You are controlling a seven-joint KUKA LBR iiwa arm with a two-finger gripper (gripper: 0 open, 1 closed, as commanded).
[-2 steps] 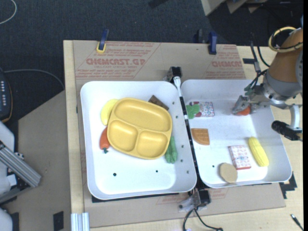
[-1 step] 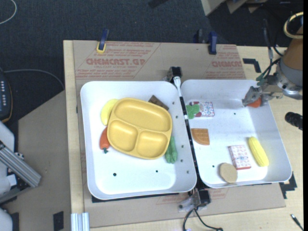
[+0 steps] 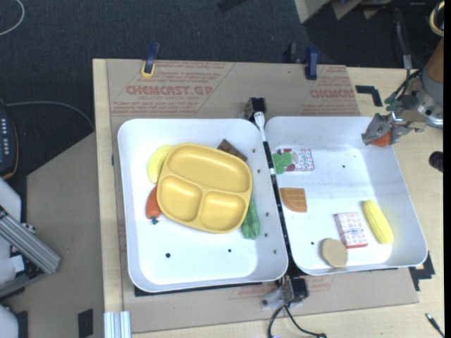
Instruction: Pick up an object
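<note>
My gripper hangs over the far right corner of the right bin, with the arm coming in from the right edge. A small orange object sits between its fingers, lifted just above the bin's rim. In the right bin lie a yellow corn cob, a pink-and-white box, a tan round piece, a brown waffle and a green-and-pink packet.
The left bin holds a yellow divided plate. Around the plate lie a yellow piece, a red-orange pepper, a green item and a brown piece. Clamps grip the board's far edge.
</note>
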